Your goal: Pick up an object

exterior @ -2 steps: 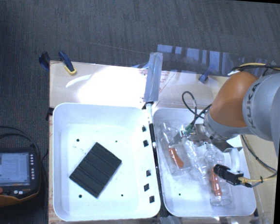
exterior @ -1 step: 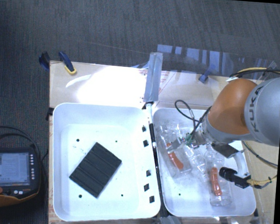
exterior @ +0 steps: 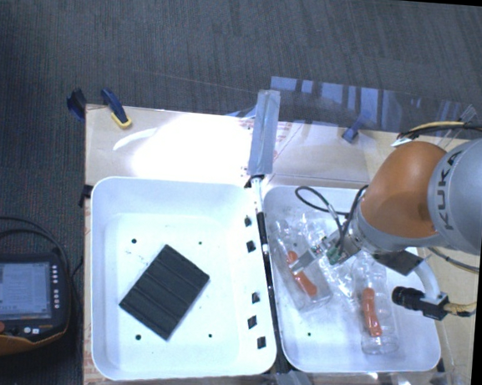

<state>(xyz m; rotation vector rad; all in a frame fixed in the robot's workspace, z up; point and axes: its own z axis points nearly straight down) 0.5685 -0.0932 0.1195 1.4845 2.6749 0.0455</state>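
The right white bin (exterior: 428, 351) holds several clear plastic pieces with orange parts inside. One clear piece with an orange part (exterior: 304, 282) lies near the bin's middle left. Another clear piece with an orange part (exterior: 371, 313) lies towards the right. More crumpled clear plastic (exterior: 298, 228) sits at the bin's back left. My gripper (exterior: 309, 256) reaches down from the orange-banded wrist (exterior: 400, 197) into this bin, just above the middle-left clear piece. The left white bin (exterior: 113, 218) holds a flat black ribbed slab (exterior: 165, 291), far from the gripper.
A ridge with black clips (exterior: 254, 298) separates the two bins. A black cable and plug (exterior: 416, 300) hang over the right bin. A teach pendant (exterior: 17, 294) lies on the floor at left. Blue clamps (exterior: 114, 108) and a clear screen (exterior: 361, 110) stand at the bench's back edge.
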